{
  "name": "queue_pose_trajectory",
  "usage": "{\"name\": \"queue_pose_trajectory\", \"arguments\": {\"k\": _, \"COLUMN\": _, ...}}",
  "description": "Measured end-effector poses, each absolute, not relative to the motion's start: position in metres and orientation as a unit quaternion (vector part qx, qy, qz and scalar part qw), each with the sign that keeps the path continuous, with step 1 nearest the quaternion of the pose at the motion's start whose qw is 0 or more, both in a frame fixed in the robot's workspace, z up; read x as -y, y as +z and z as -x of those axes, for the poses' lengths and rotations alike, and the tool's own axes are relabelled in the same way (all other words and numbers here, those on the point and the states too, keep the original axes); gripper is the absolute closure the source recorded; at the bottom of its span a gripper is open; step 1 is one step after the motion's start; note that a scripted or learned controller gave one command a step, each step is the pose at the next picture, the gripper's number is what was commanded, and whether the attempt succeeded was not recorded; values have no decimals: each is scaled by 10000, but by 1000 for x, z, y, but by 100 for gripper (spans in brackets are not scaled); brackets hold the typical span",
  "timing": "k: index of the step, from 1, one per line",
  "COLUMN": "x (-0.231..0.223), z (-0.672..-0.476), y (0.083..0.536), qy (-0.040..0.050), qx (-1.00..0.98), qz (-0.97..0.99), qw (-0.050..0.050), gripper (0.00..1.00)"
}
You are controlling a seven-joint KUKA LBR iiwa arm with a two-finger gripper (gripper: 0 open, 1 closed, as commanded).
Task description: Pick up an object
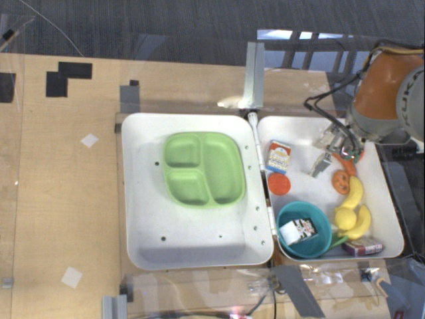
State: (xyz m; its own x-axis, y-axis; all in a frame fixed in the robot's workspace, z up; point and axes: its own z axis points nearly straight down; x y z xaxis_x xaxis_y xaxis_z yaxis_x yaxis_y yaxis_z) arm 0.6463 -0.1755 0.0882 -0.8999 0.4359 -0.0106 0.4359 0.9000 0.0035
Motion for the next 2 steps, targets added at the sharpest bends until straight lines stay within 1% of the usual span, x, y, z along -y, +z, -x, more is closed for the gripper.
{"name": "queue_pose_trajectory", "arguments": {"k": 1, "x": 169, "z": -638, "y": 88, "qy": 7, "qx": -9647, "qz": -2634, "qw": 50, "gripper": 0}}
{"name": "queue_pose_trajectory", "arguments": {"k": 2, "x": 162, "z": -589, "y": 89, "qy": 12, "qx": -9455, "qz": -3255, "qw": 50, "gripper": 0}}
